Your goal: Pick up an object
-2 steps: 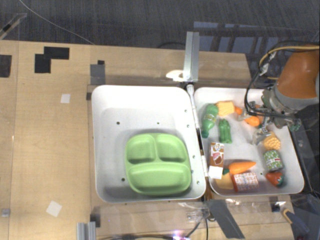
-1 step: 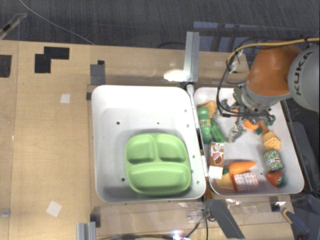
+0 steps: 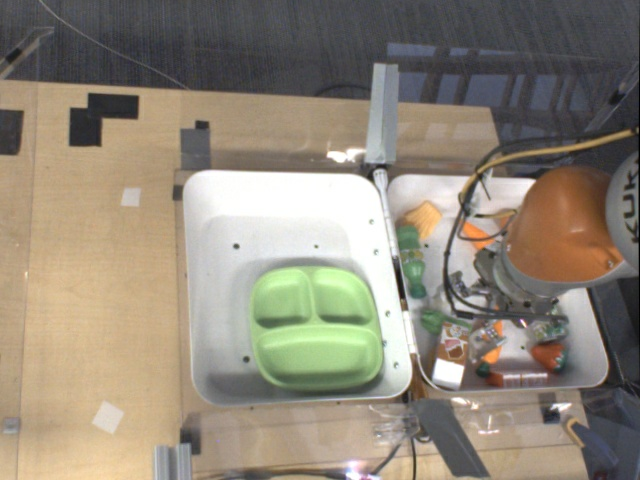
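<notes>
So the left shallow white bin (image 3: 215, 268) has just a light green three-compartment plastic tray (image 3: 316, 328) in it. The right white bin (image 3: 597, 353) holds a jumble of small toy foods (image 3: 470, 353), with the grey-and-orange arm's gripper (image 3: 500, 333) low over them. Can't tell how its grip is set.

1 fixed camera looks down from above the bench (image 3: 80, 298) at a slight slant, far enough back to take in both white bins: the left bin (image 3: 215, 298) sits near the middle of the frame, the right bin (image 3: 597, 353) toward the right. A strip of dark carpet (image 3: 250, 18) runs along the top, beyond the bench's far edge. The arm (image 3: 565, 226) enters from the right.
</notes>
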You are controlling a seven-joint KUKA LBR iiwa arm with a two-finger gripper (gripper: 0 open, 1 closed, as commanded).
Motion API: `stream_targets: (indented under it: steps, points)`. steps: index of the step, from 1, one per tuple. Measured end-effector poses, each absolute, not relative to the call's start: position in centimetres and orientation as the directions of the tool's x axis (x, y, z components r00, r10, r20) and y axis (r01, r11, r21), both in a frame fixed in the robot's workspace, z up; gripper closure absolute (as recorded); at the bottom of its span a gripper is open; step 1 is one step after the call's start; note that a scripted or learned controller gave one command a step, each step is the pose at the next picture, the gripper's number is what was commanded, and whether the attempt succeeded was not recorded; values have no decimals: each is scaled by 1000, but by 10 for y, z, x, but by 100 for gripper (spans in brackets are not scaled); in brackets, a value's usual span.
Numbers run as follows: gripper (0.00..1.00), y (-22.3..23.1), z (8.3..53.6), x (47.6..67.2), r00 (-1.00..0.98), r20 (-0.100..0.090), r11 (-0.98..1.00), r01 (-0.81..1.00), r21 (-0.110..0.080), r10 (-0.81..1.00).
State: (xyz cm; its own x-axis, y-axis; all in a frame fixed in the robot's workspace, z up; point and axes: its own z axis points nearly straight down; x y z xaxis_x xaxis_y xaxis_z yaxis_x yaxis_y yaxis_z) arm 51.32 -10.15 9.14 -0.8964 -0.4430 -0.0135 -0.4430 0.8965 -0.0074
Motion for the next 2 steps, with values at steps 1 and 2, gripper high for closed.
stream_targets:
  steps: [1,2]
  points:
    - [0,-113,90,570,-919,-16,919,-393,-8,-393]
    - [0,-95,89,665,-898,-1,898,-440,-4,-440]
